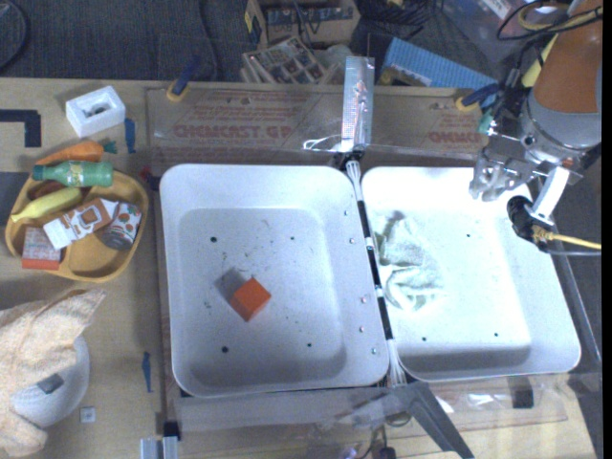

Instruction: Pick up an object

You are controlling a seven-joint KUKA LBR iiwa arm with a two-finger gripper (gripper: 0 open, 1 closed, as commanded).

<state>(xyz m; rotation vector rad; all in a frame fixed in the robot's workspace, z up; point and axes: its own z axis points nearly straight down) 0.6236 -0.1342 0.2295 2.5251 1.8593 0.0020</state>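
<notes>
An orange block (251, 298) lies in the left bin (191, 199), a little left of its middle, with a grey shadow patch beside it. A crumpled pale green cloth (406, 261) lies in the right bin (535, 342), close to the divider between the bins. My gripper (490, 182) hangs at the far right corner of the right bin, above its rim, well away from both the cloth and the block. Nothing shows between its fingers.
A yellow bowl (29, 247) of toy food and cartons sits left of the bins. A white box (96, 110) lies behind it and a beige cloth (43, 338) in front. A clear panel (359, 98) stands behind the bins. A yellow cable (574, 245) runs at the right.
</notes>
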